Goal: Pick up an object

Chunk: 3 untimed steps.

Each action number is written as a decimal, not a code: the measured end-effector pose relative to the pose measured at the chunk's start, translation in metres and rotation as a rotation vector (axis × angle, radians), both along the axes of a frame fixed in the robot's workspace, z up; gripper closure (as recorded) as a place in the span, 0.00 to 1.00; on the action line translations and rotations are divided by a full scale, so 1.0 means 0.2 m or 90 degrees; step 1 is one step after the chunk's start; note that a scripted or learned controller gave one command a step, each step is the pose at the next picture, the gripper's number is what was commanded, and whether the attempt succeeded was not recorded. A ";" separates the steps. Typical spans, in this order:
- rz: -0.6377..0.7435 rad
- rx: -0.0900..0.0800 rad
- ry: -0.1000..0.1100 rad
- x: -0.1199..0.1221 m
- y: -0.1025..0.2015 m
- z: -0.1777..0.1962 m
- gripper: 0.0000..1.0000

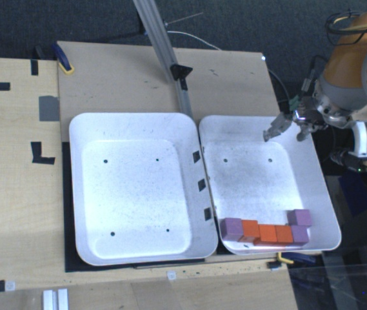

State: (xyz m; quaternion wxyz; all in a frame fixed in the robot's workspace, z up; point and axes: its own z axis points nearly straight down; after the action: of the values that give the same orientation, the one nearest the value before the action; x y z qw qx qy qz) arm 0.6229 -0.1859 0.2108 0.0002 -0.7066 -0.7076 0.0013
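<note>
Along the near wall of the right bin (pixel 312 173) lies a row of blocks: a purple block (pixel 232 227) at the left, orange blocks (pixel 268 232) in the middle, and purple blocks (pixel 299 225) stacked at the right end. My gripper (pixel 288 129) hangs over the bin's far right corner, well away from the blocks. Its two grey fingers (pixel 275 128) are spread apart with nothing between them. The grey arm with its orange band (pixel 347 63) comes in from the upper right.
The left bin (pixel 80 173) stands beside the right one, with black clips (pixel 201 184) along the shared rim. A slanted aluminium bar (pixel 160 41) rises behind the bins. A blue-yellow clamp (pixel 62 58) sits at the board's far left corner, another (pixel 296 258) by the near right rim.
</note>
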 end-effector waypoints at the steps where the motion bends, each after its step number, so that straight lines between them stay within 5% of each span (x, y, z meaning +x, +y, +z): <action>1: 0.000 0.002 0.004 -0.01 0.08 -0.43 0.00; 2: 0.002 0.003 0.004 -0.26 0.43 -0.61 0.00; 3: 0.000 0.001 0.001 -0.29 0.46 -0.60 0.00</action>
State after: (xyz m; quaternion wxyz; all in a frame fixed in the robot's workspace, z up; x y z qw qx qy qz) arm 0.5649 -0.0931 0.0915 0.0014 -0.7067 -0.7075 0.0012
